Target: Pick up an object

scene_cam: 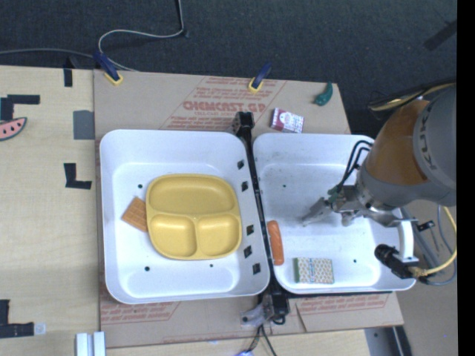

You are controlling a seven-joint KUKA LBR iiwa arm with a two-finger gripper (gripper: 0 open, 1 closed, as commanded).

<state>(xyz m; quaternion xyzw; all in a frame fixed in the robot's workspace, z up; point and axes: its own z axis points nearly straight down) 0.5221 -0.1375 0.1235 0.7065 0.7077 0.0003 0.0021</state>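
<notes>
1. Your arm [415,154] reaches in from the right, over the right bin [297,154], its gripper [312,213] low above the bare white floor near the bin's middle.

2. The two thin fingers [318,208] point left and look spread apart, released, with nothing between them.

3. The things you could pick in this bin lie along its front and left side: an orange carrot-like piece [275,242] rests against the left wall, and a small patterned packet [313,271] lies flat near the front wall. Both sit apart from the fingertips, the carrot piece to their left and the packet in front of them.

4. In the left bin [119,154] a yellow divided plate [194,215] takes up the middle, with a brown wafer-like piece [135,214] poking out from under its left edge.

5. Behind the bins, on the cardboard sheet [215,102], you can see a small red-and-white packet [286,120], two blue-and-yellow clamps [108,67] at the sheet's far edge, and a green object [323,93] by the far right corner.
</notes>
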